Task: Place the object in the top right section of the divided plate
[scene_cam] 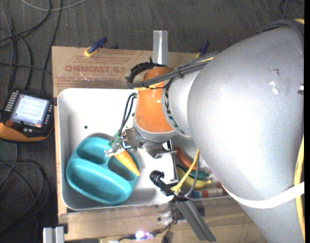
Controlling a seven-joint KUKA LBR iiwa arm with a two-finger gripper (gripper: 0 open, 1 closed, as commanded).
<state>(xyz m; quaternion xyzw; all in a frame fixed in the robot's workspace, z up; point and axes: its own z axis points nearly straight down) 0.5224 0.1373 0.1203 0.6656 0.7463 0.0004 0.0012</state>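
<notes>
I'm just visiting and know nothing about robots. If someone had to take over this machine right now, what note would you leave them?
Gripper: low over the teal divided plate in the left bin; whether its fingers are open or shut can't be seen.
Object: a yellow-orange cone-shaped piece lies at the plate's right side, just below the gripper.
Done: the object has reached the plate.
Left: check that it sits in the top right section and is released, then lift the arm away.
</notes>
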